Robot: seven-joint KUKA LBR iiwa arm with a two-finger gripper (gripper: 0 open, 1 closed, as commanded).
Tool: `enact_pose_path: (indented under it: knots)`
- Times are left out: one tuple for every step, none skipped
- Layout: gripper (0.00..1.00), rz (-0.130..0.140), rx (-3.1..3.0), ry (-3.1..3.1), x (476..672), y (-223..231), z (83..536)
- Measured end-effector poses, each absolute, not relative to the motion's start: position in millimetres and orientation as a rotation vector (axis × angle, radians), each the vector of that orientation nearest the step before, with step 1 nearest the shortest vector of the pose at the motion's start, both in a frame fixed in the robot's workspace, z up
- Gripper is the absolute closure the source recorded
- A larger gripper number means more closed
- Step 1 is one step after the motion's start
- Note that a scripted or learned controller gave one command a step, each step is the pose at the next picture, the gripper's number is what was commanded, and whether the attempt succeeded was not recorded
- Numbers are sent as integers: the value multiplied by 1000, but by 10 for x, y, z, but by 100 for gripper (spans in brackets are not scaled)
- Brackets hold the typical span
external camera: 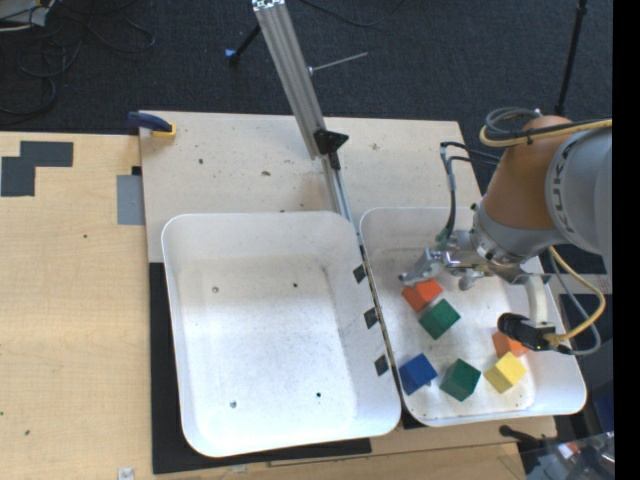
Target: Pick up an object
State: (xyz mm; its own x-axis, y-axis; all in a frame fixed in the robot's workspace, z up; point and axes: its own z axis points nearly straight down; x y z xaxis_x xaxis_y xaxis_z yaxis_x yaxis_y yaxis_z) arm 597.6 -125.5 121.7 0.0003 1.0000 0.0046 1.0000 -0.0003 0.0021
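Nearest the camera, along the front of the right-hand shallow white bin [560, 398], sit a blue cube [418, 372], a dark green cube [461, 379] and a yellow cube [506, 372]. An orange-red block [507, 345] lies just behind the yellow cube, partly hidden by a black cable fitting. Further back, a second green cube [439, 319] touches or nearly touches an orange cube [423, 292].

The claw [432, 265] stands directly above the orange cube, at its far edge. This is the likely target; it lies just toward the camera from the claw. Whether the claw is open or closed cannot be determined; nothing is visibly gripped.

The grey arm with orange band [525, 183] enters from the right, wrist bent down toward the bin. The left-hand white bin [180, 238] rests beside it on the desk [240, 158].
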Motion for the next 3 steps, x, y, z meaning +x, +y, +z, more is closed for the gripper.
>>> enact_pose_path:
  knots:
    - [0,-16,-2234,-2227,6017,-1273,1196]
    - [100,-21,-2243,-2221,6028,-1290,1304]
    - [100,-2,-2222,-2223,6061,-1258,1740]
